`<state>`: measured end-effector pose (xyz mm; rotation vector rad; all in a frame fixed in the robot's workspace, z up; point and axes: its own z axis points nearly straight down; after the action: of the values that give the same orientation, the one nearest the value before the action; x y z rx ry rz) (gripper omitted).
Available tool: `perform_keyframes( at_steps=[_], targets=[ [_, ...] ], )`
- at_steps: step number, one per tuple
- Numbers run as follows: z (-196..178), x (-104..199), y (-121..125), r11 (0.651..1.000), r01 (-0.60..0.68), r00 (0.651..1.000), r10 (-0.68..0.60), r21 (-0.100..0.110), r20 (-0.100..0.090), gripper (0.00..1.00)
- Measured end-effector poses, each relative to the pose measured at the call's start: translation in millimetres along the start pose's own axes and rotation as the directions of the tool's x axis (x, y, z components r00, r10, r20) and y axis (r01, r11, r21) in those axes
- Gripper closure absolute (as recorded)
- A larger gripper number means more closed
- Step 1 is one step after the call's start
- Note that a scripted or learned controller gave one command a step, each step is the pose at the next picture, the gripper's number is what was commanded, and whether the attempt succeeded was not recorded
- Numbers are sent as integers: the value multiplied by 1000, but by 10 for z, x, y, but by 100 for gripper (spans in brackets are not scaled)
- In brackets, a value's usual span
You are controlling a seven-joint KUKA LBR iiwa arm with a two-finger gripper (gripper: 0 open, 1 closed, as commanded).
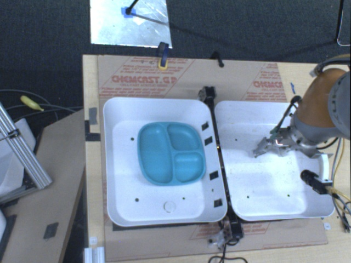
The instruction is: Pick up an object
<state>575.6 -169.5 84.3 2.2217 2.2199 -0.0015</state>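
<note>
Two white bins are counted on the desk (181, 70): the left bin (123, 163) holds one blue plate (170, 152), and the right bin (247, 201) is entered by one arm (323, 103), its hand (266, 147) lowered; grip cannot be told.

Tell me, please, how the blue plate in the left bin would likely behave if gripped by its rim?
The plate looks like moulded plastic, so probably stiff and light. Its glossy surface may be slippery. It lies flat and wide with three compartments, so it is unlikely to roll, though a grip on one edge could tilt it.

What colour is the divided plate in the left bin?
Light blue, turquoise-like; the plate shows plainly in the camera view, lying in the left bin.
</note>
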Motion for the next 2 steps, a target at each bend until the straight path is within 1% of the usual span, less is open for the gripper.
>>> perform_keyframes(
  at_steps=[1,2],
  targets=[
    [-4,-282,-107,1000,-1,1000,1,-2,1,0],
    [-115,-261,-89,1000,3,1000,-3,-5,0,100]
  ],
)
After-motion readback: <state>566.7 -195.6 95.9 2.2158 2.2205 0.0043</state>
